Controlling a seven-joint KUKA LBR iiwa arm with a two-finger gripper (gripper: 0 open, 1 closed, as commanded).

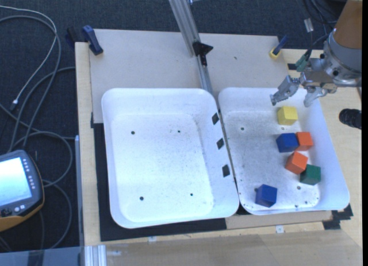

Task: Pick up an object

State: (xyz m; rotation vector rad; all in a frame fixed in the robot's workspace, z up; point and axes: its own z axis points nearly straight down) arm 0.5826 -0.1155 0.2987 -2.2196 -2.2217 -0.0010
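The bench (144,58) is a pale board that carries two shallow white bins side by side. The left bin (118,107) takes up the 9 o'clock half of the board; its floor is speckled with dark flecks. The right bin (247,161) sits on the 3 o'clock side, touching the left one along a seam marked by three small black tabs.

The arm (348,32) enters from 2 o'clock, its orange band above the grey wrist. The gripper (296,94) hangs over the 12 o'clock rim of the right bin with its two fingers spread apart and nothing between them; whether the tips touch the bin wall is hard to judge from this slant.

All six blocks lie in the right bin, toward its 3 o'clock wall. A blue block (265,195) sits alone near the 6 o'clock edge. Another blue block (287,142) touches a small orange block (305,139) on its 3 o'clock side. The yellow block (287,115) lies just at 6 o'clock of the gripper, apart from the fingers. A second orange block (296,162), turned at an angle, sits at 6 o'clock of the blue-and-orange pair, and the green block (311,174) touches it at 4 o'clock.
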